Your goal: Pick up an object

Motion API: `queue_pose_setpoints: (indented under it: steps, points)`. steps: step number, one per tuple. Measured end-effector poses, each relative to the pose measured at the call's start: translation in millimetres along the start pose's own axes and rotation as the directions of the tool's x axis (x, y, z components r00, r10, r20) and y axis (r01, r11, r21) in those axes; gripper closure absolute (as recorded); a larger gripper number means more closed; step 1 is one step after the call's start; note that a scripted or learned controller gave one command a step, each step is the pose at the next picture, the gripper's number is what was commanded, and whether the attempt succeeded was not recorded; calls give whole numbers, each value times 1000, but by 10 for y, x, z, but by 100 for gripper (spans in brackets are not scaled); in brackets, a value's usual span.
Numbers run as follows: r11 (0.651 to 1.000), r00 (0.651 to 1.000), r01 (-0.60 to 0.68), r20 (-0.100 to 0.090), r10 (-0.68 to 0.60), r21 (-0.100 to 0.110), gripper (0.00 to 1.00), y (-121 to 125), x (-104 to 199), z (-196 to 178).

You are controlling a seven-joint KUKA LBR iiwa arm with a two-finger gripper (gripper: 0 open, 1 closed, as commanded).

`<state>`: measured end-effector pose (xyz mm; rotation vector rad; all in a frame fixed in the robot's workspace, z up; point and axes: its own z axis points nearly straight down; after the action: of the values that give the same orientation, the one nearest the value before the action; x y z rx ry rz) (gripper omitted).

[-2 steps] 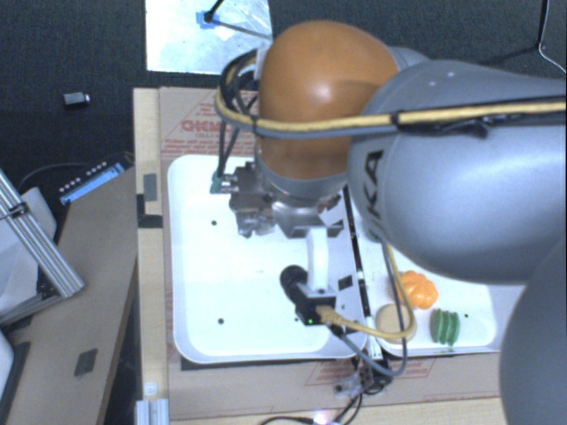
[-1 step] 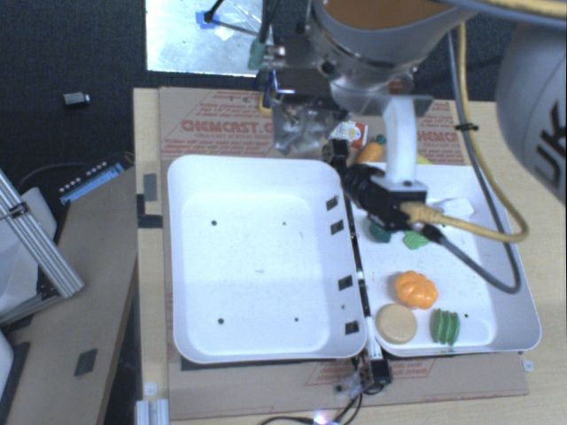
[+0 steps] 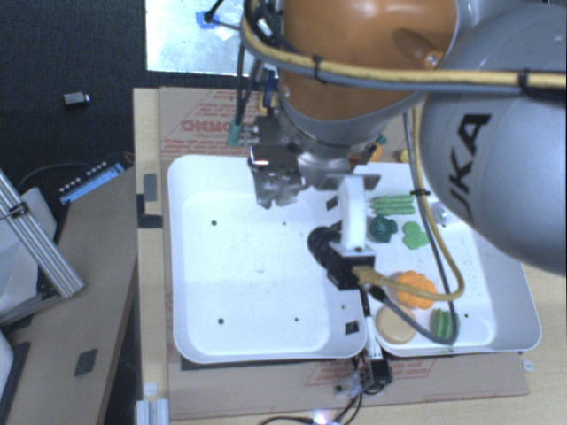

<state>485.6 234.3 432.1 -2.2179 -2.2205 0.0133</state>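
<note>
Camera view: gripper [image 3: 277, 187], grip state unreadable, hovers over left bin [image 3: 204, 264]; toys [image 3: 394, 228] sit right, so reaching them comes next.

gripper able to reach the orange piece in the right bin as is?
Probably yes. The orange piece lies bare on top in the right bin, near the gripper, which sits over the left bin; only a yellow cable crosses beside it.
</note>
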Motion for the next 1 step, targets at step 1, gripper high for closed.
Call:
queue_pose_setpoints:
  steps: [1]
  points:
    - [1000, 1000, 0, 2, 0, 4, 100, 2, 0, 1274]
